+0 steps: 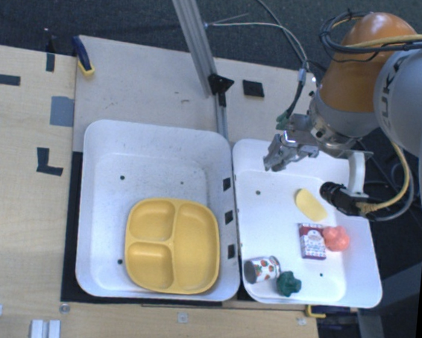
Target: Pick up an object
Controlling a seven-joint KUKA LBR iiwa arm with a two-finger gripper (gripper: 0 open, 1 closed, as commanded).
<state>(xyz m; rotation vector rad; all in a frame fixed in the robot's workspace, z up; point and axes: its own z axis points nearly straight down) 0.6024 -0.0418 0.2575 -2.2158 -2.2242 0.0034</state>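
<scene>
Claw (278, 158) hangs over the far left corner of the right bin (356, 288), on the end of the grey arm (400, 79) with its orange band. Cannot tell from this angle whether it is spread or closed; nothing is seen caught in it.

Right bin, contents all nearer than the claw:
- yellow oval piece (311, 205), flat, about mid-bin, closest item to the claw but clearly apart from it.
- small red-and-white box (313, 241), nearer than the yellow piece.
- pink-red rounded object (336, 238), touching the box on its right side.
- small white cup-like object with red markings (262, 270), lying on its side near the bin's near left corner.
- dark green object (288, 284), just beside the cup on its right.

Left bin (96, 190): yellow divided plate (173, 244), three compartments, sitting flat in the near right part.

Black hose or cable end (339, 198) hangs from the arm over the right edge of the right bin, near the yellow piece. Metal post (198, 43) rises slantwise at the far side between the bins. Wooden bench (12, 204) to the left carries dark tape marks.
</scene>
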